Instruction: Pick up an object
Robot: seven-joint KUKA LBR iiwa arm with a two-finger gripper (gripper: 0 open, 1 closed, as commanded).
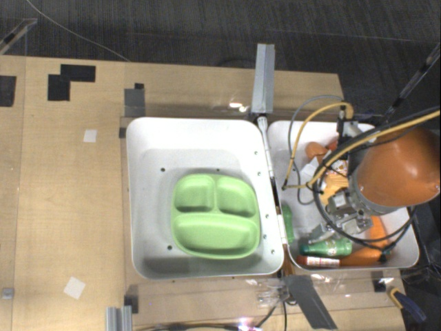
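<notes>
My gripper [346, 217] hangs low in the right bin [280, 140], below the orange band [400, 167] of the arm. It sits just above a cluster of objects at the bin's front. A green bottle [331, 243] lies right under it, beside a red and white tube [321, 261] and a long orange piece [363, 256]. A small green item [287, 223] rests against the bin's left wall. An orange lump [315, 149] and a yellow-orange packet [335, 183] lie farther back, partly hidden by cables. I cannot tell whether anything is held.
The left bin [148, 185] holds a green divided tray [215, 216]. Yellow and black cables [303, 140] loop over the back of the right bin. A grey metal post [263, 78] stands behind the wall between the bins.
</notes>
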